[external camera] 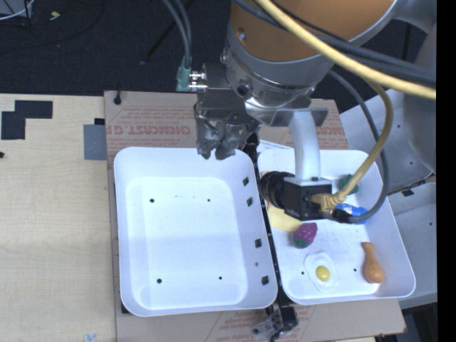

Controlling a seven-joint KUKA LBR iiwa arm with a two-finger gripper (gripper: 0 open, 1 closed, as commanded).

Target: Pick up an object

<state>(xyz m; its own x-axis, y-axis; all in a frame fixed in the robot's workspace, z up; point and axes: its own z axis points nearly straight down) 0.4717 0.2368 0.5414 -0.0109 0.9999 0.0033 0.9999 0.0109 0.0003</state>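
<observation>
Lying in the right bin (396, 242), lower right of the frame, are the candidate things. A magenta berry (306, 234) with a knobbly skin and a green cap sits near the bin's middle. Just below it is a toy fried egg (321, 271), flat and glossy, white with a round yellow yolk. To the right of the egg lies a tan gourd-shaped piece (371, 263), smooth, with its narrow neck toward the top. A pale yellow piece (281, 222) shows at the bin's left wall, partly covered. A green bit (349, 182) and a blue bit (355, 211) sit further up, too hidden to name.

The jaws are dark grey metal. They hang over the top rim of the left bin (185, 226), close to the divide between the bins and well apart from the berry. Spread or pressed together: cannot tell. Nothing shows between them.

Both bins are shallow white plastic with rounded corners. They rest on brown cardboard (157, 123) with red print, on a pale wooden surface (50, 226).
</observation>
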